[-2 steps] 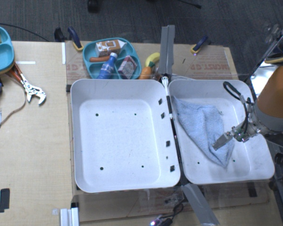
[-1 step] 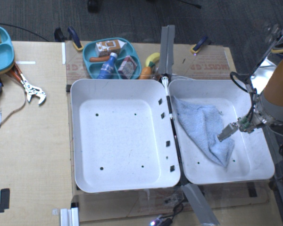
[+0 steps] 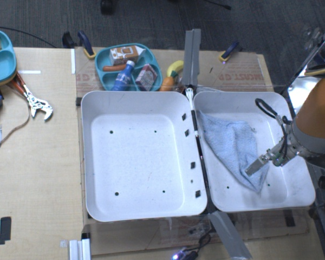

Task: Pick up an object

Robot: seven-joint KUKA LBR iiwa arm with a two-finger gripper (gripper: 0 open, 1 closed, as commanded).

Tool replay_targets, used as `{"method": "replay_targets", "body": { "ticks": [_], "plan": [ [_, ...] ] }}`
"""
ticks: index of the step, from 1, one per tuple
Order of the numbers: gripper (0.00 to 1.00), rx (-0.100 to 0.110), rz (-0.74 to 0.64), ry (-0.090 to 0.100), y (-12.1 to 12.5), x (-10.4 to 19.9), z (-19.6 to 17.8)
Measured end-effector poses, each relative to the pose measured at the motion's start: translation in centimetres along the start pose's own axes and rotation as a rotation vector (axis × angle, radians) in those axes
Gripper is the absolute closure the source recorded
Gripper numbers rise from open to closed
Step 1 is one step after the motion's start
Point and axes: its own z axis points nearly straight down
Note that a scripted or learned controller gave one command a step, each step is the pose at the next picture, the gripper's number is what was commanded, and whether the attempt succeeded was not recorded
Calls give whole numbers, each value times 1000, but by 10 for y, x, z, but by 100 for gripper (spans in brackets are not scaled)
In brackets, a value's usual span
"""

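Wooden tabletop (image 3: 38, 161) is seen at the left of the frame, with a metal wrench (image 3: 37, 105) lying toward the upper left. A blue tray (image 3: 129, 68) of small items is placed at top centre, behind the left bin (image 3: 141, 156). In the right bin (image 3: 252, 153), a pale blue cloth (image 3: 230, 148) is spread across the middle, and a black looped item (image 3: 266, 108) is set near the bin's upper right corner. The gripper (image 3: 255, 167) is lowered onto the cloth's lower right edge; whether its fingers are apart or together cannot be told.
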Motion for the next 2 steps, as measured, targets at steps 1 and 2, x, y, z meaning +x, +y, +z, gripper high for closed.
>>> {"method": "replay_targets", "body": {
  "ticks": [1, 2],
  "plan": [
    [0, -2, 145, -2, 42, 6, 63],
    [0, 0, 101, -1, -6, 10, 59]
  ]
}}
